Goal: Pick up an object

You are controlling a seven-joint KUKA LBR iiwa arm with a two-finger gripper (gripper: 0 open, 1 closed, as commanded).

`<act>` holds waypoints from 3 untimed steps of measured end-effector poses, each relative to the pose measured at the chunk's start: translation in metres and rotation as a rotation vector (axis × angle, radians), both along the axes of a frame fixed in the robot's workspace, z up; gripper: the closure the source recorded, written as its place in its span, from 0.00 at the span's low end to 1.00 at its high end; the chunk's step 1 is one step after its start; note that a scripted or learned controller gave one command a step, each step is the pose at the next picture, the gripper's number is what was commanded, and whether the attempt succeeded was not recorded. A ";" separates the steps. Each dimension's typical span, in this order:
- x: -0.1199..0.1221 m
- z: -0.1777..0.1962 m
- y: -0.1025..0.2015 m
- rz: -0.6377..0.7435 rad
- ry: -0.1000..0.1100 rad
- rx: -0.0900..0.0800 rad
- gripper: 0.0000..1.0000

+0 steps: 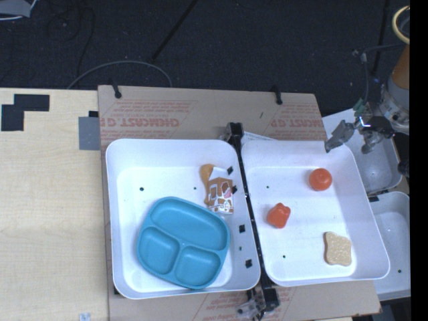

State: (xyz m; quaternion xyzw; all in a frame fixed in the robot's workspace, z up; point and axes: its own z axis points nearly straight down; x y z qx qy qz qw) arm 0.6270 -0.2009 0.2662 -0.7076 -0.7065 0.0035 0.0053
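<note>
The right bin [304, 154] holds a round orange-red fruit [320, 179], a small red pepper [279, 215] and a tan slice of toast [338, 249]. In the left bin [127, 179] lie a blue divided plate [182, 242], a small printed carton [220, 196] and a brown piece [207, 173] just behind it. My gripper [350, 142] hangs above the right bin's far right corner, up and to the right of the orange-red fruit. Its fingers are open with nothing between them.
Both bins rest on a cardboard sheet [200, 116] on the wooden bench [47, 199]. A black divider clamp [235, 134] sits between the bins at the back. Another white tray [394, 226] lies to the right of the right bin.
</note>
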 end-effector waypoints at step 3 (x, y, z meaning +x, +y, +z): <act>-0.005 -0.082 -0.001 0.001 -0.006 -0.001 0.00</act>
